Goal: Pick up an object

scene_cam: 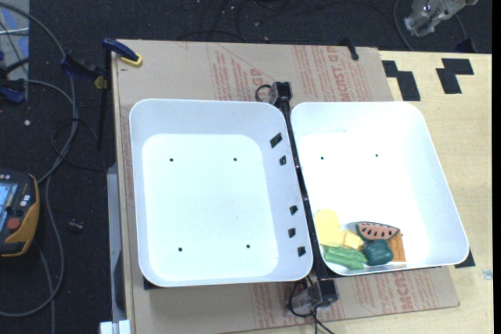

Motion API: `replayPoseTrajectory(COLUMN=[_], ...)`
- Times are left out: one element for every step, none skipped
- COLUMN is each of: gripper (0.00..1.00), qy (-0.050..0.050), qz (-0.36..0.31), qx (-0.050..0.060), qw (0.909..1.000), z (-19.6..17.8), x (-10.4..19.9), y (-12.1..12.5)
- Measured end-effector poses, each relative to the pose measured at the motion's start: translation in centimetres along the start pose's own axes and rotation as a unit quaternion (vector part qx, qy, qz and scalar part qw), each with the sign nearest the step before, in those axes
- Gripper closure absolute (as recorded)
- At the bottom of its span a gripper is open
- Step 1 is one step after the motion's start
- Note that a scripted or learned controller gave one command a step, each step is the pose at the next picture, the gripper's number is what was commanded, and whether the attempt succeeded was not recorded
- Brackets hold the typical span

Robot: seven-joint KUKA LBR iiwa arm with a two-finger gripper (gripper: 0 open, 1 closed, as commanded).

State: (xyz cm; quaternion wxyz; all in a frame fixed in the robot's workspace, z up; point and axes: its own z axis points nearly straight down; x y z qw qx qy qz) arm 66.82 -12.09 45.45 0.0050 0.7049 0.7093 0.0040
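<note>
Here, going from the left, the bench (203, 70) carries the left bin (149, 121), white and shallow, with its floor bare apart from four small dark dots. A blue and yellow clamp (122, 52) sits at the bench's far left corner.

Just beside it, the right bin (423, 137) touches the left bin along a dark seam with black clips. The task's things lie bunched in the near part of this bin, close to the seam. A yellow piece (328, 227) is leftmost, and a green piece (344, 256) lies just in front of it. Next comes a watermelon slice (379, 231), with a dark teal piece (379, 253) touching its near side. An orange piece (398, 247) pokes out on the right of the cluster.

Up in the far right corner, the end effector (429, 8) hangs over the dark floor beyond the bench, well apart from the pile. It is blurred and small, so whether it is released or clenched cannot be told. Nothing is seen touching it.
</note>
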Motion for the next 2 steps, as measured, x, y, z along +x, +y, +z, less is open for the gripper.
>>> replayPoseTrajectory(gripper=[1.00, 1.00], qy=[0.001, 0.001], qz=[0.000, 0.001], qx=[0.001, 0.012], qw=[1.0000, 0.9999], z=[-8.5, 10.7], x=[5.9, 12.9], y=[-7.6, -14.1])
